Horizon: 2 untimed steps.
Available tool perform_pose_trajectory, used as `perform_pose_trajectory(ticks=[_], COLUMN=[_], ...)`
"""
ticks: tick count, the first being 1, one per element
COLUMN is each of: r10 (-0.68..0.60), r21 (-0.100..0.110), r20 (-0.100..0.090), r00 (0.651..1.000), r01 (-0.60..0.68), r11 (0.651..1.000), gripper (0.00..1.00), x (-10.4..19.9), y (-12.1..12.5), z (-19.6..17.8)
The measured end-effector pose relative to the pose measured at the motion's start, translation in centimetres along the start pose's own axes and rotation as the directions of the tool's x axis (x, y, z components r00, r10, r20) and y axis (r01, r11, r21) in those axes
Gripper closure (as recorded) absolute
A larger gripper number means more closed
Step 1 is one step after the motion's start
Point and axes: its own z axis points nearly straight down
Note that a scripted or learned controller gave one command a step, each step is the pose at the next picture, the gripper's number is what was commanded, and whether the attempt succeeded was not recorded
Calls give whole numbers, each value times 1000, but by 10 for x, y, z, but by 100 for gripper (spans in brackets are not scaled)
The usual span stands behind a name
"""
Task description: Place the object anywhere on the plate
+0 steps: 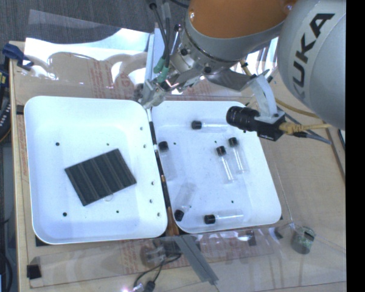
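Still at the picking step: gripper (147,93) hovering at far rim between bins, state of fingers impossible to tell. Clear vials (226,163) lying in right bin (264,187); dark ribbed plate (100,176) in left bin (42,132). Next: descend, grasp one vial.

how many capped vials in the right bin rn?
5 vials, maybe more. One at the top, two side by side mid-right, one bottom centre, one bottom left. A lone black cap sits by the left wall; clear glass is hard to see.
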Motion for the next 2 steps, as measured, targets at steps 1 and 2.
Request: perform_pose_trajectory(ticks=[1, 2], r10=[-367, -593], r21=[1, 2], r20=[1, 1], r00=[930, 805], r01=[367, 593], r11=[930, 805], gripper=[100, 100], x=[36, 3], y=[67, -24], z=[31, 217])
